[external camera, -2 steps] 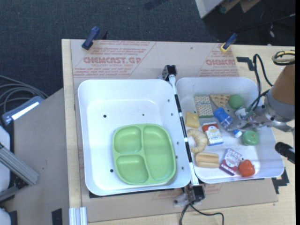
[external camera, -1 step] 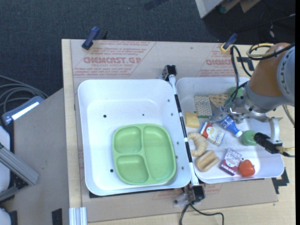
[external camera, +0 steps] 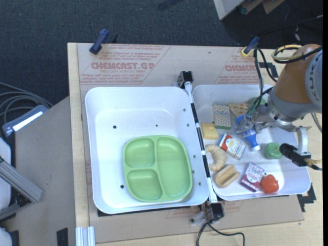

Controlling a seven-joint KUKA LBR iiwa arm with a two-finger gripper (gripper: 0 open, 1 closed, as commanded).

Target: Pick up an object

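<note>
The right bin (external camera: 302, 181) holds several small items. Among them are a yellow block (external camera: 209, 131), a patterned packet (external camera: 221, 116), a red and white carton (external camera: 233, 147), a pale curved pastry (external camera: 218, 158), a bread roll (external camera: 226, 176), a purple packet (external camera: 252, 176), a red fruit (external camera: 270, 184), a green piece (external camera: 272, 150) and a blue and white tube (external camera: 251, 138). My gripper (external camera: 249, 123) hangs low over the bin's middle, just above the tube. The wrist hides what lies under it.
The left bin (external camera: 102, 106) carries a green divided plate (external camera: 156, 168). A black divider rail (external camera: 197, 132) runs between the bins. The arm's orange band (external camera: 294, 81) leans over the right bin's far right corner. Clamps sit at the board's back edge.
</note>
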